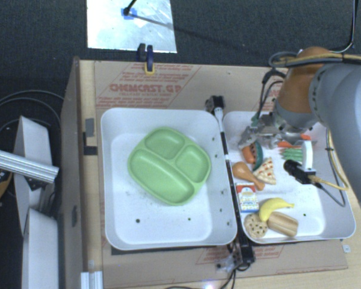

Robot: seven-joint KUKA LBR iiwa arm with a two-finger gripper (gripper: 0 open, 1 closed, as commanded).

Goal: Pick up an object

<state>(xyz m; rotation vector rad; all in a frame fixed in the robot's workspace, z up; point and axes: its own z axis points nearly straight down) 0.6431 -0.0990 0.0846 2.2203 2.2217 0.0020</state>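
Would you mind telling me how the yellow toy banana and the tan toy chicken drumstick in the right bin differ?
The yellow toy banana is a smooth curved crescent; the tan toy chicken drumstick is a bulb tapering to a thin handle. The banana lies nearer the bin's front edge, beside a brown wooden block; the drumstick lies further back, next to a pizza slice. Both are toy foods lying flat in the right white bin.

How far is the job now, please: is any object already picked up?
Done: the tool is down in the right bin, above the toy carrot. In hand: nothing visibly held. Left: grasping and lifting; the banana and pizza slice lie untouched.
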